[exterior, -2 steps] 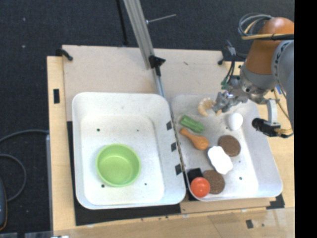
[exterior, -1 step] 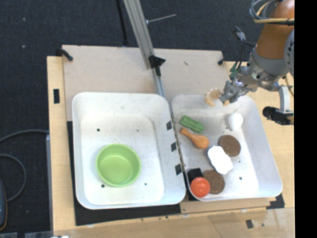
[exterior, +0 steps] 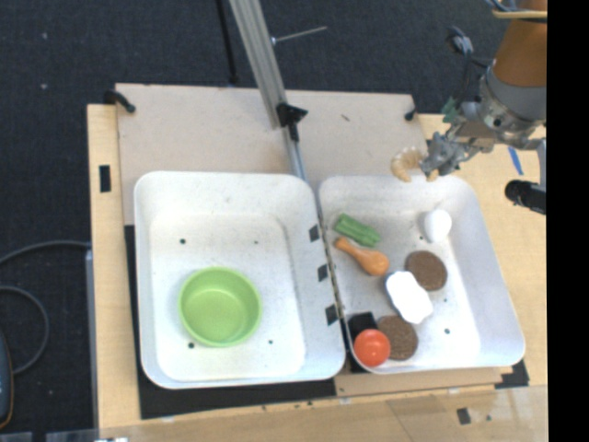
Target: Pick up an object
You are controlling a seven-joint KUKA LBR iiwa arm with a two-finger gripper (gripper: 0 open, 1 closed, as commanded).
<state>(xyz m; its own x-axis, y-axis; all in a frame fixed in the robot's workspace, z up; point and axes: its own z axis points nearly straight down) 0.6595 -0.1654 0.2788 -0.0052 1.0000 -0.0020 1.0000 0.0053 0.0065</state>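
The gripper (exterior: 433, 159) is hanging at the far rim of the right bin (exterior: 488, 288), and a pale tan object (exterior: 405, 165) is sitting at its fingertips; whether the fingers are gripping it I cannot tell. Inside that bin, a white egg-like piece (exterior: 436, 225) is lying nearest the gripper, with a green piece (exterior: 356, 230), an orange gourd-shaped toy (exterior: 363, 257) and a red ball (exterior: 372, 346) farther off. This is looking like the lift stage; next the arm needs raising to prove the hold

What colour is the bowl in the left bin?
Light green bowl, in the camera view.
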